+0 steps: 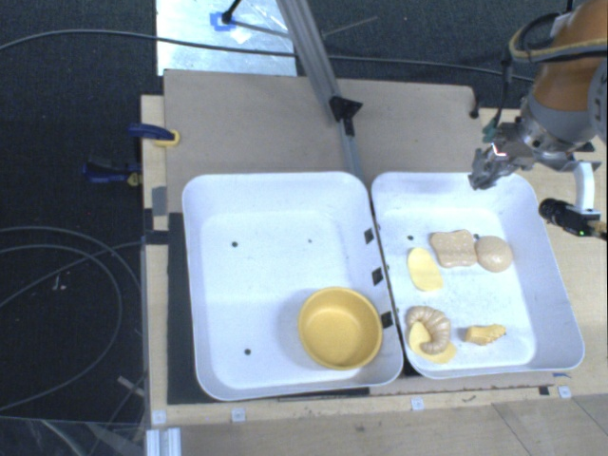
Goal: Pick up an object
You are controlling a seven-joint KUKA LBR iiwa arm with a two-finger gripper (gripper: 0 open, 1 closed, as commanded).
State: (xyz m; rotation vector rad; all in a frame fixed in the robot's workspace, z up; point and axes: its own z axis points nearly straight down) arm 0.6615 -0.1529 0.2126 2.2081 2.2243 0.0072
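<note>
A yellow bowl (340,327) is sitting in the left bin (218,207), while the gripper (487,171), grip state unclear, is hovering over the right bin's (556,283) far rim, food pieces like the tan bread slice (453,247) lying nearer the camera
</note>
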